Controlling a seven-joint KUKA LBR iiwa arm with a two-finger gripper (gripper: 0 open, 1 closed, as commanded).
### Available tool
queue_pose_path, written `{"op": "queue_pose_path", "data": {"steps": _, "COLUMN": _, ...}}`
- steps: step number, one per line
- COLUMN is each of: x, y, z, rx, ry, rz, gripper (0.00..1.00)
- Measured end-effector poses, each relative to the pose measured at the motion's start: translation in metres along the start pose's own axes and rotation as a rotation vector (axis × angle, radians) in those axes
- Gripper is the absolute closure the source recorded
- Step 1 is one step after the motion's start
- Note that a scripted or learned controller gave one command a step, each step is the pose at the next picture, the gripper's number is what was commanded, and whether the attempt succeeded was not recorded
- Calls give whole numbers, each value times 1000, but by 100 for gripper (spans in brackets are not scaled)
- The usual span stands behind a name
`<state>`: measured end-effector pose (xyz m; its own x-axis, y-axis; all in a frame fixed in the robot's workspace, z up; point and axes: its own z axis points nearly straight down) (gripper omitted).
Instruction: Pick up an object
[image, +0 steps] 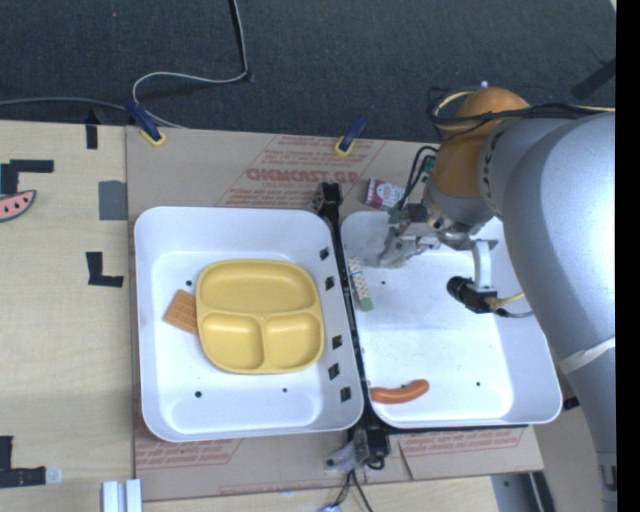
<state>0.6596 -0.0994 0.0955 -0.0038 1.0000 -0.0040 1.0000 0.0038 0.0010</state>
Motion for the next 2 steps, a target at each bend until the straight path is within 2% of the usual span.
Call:
{"op": "queue_pose_path", "data": {"steps": 1, "x": 0, "y": 0, "z": 0, "rx": 0, "ry": 0, "rz": 0, "gripper": 0}}
{"op": "queue_pose_path", "data": {"steps": 2, "x": 0, "y": 0, "z": -9, "rx": 1, "ry": -2, "rz": -1, "gripper": 100}}
